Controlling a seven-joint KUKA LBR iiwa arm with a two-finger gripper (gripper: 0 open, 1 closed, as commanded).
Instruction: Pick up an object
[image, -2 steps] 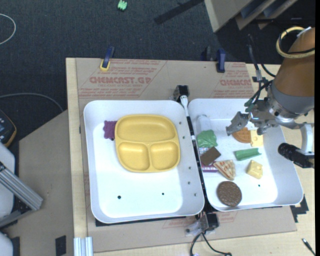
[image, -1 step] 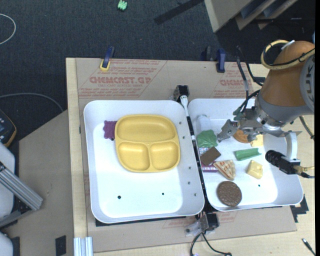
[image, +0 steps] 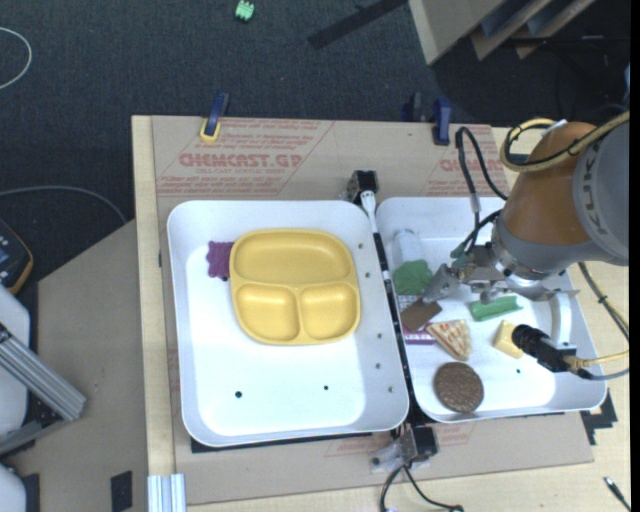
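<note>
- Since nothing's off the floor of the right bin (image: 560, 400) yet, the pick hasn't happened: brown disc (image: 459, 387) at 6 o'clock, wedge (image: 452, 338) just past it.
- Mid-bin, the gripper (image: 465, 292) hangs low; its fingers look spread wide with nothing between them.
- Closest candidates are the green block (image: 493, 308) at its 4 o'clock and the leafy green piece (image: 411, 275) at 10.
- So closing and lifting are still left, I'd say.

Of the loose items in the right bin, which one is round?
The brown disc near the right bin's front edge. The pale wedge above it is triangular, and the green pieces are irregular or bar-shaped.
</note>
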